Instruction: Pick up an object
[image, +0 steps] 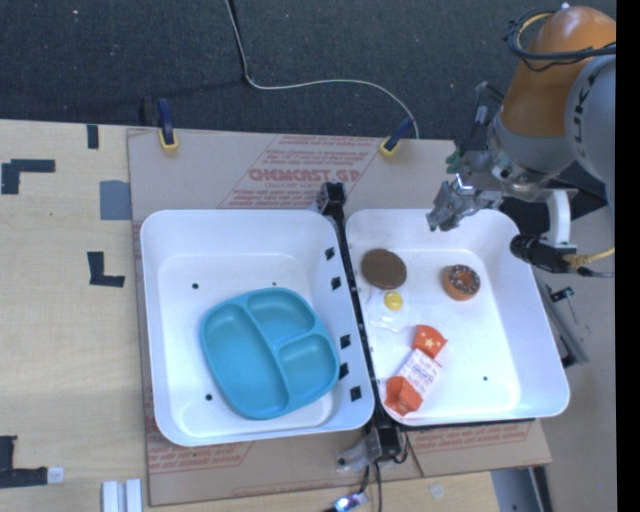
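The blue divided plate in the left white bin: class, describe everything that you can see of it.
The blue divided plate is a light blue tray with rounded corners that looks like smooth plastic. Raised ridges split it into three compartments: one long one along its left side and two smaller ones on its right. Nothing lies in any of them. It lies flat on the floor of the left white bin, turned at a slant to the walls, toward the near right corner. Nothing but the bin touches it.

Red print reading "CHEMCAST GP" stands on the brown board (300, 170) under the bins
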